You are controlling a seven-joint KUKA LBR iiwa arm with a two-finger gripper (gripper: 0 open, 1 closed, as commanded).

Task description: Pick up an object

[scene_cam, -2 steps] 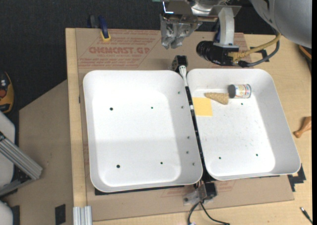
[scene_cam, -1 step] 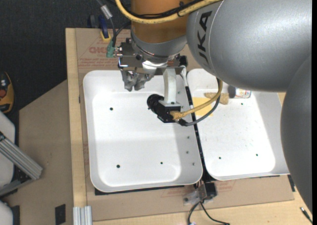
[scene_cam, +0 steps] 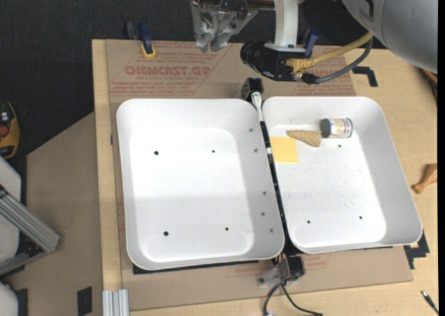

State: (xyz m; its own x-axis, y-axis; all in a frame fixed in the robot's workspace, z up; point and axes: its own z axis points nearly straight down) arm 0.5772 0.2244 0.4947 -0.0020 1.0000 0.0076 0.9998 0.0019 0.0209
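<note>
While the gripper (scene_cam: 214,36) hangs over brown board (scene_cam: 174,71), grip state possibly closed, unclear.

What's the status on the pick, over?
Gripper up beyond the bins, nothing between its fingers. Yellow square, tan wedge and small bottle lie in the right bin. Nothing blocking them.

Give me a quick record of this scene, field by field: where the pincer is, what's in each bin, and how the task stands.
pincer: above the board, beyond the bins' far edge, holding nothing
right bin: yellow square near its left wall, tan wedge, small bottle lying on its side
left bin: white, dotted with small dark holes
task status: nothing picked up yet
</note>
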